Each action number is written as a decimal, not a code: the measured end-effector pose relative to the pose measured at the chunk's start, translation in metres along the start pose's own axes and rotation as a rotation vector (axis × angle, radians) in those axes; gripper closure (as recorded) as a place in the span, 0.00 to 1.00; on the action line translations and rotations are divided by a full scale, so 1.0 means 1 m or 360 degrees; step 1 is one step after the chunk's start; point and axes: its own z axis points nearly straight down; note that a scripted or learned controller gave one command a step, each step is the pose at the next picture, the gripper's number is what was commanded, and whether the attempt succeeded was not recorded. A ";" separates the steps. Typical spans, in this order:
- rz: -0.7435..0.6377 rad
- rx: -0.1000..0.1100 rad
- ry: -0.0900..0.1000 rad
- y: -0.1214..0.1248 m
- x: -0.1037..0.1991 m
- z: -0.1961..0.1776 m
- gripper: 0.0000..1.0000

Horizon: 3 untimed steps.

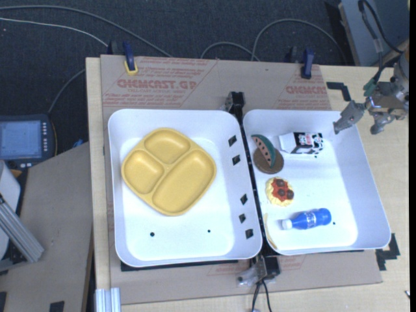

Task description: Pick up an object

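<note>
My fingers (pixel 370 112) hover spread and empty over the right bin's (pixel 364 174) upper edge. The blue bottle (pixel 309 220) lies near the front: judged light, rigid, slippery; grip across its body mid-length.

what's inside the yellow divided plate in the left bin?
Nothing visible: all three compartments of the yellow divided plate show bare yellow. It lies flat in the left bin, so the floor under it is covered.

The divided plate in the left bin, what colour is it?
Yellow: the divided plate shows plainly in the camera view.
</note>
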 end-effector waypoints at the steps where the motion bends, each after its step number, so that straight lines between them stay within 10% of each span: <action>1: -0.0005 -0.0021 -0.0004 0.002 0.001 -0.008 0.00; 3: -0.0006 -0.0011 -0.0001 0.007 0.008 0.113 0.00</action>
